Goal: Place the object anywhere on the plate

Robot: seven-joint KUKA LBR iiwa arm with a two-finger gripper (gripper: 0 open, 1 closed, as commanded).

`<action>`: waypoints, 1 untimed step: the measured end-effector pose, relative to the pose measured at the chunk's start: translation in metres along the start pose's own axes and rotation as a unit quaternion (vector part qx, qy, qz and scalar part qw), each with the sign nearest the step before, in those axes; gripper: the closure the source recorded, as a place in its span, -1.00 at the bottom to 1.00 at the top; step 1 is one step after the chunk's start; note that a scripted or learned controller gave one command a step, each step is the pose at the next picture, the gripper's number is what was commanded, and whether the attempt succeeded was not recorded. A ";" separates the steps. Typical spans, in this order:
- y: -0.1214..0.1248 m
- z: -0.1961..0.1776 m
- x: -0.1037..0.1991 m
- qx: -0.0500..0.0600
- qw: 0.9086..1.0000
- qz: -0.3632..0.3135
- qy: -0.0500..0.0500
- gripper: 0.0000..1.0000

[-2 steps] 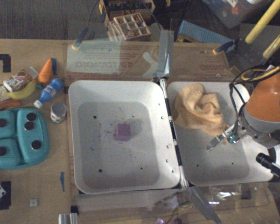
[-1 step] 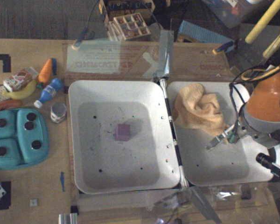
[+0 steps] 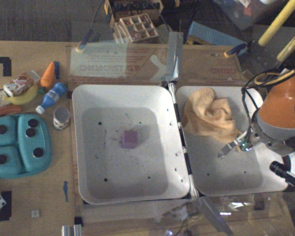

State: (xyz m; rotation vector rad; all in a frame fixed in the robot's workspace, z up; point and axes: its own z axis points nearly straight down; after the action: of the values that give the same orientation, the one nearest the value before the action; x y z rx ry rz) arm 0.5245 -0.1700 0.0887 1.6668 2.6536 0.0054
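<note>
Presently: gripper (image 3: 229, 148), finger state indiscernible, in right bin (image 3: 226, 181) just below crumpled tan cloth (image 3: 209, 114); purple block (image 3: 129, 139) well left, mid left bin (image 3: 88, 132).

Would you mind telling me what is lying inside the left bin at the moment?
A small purple block lies flat near the middle of the left bin, alone on its floor. Nothing covers it. The crumpled tan cloth is in the right bin, and whatever it covers is hidden.
</note>
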 end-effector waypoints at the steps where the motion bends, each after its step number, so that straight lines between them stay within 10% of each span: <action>1: 0.000 0.000 0.000 0.000 1.000 0.000 0.000 -1.00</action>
State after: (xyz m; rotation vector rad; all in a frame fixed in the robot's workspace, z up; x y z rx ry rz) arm 0.5245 -0.1700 0.0887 1.6668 2.6536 0.0053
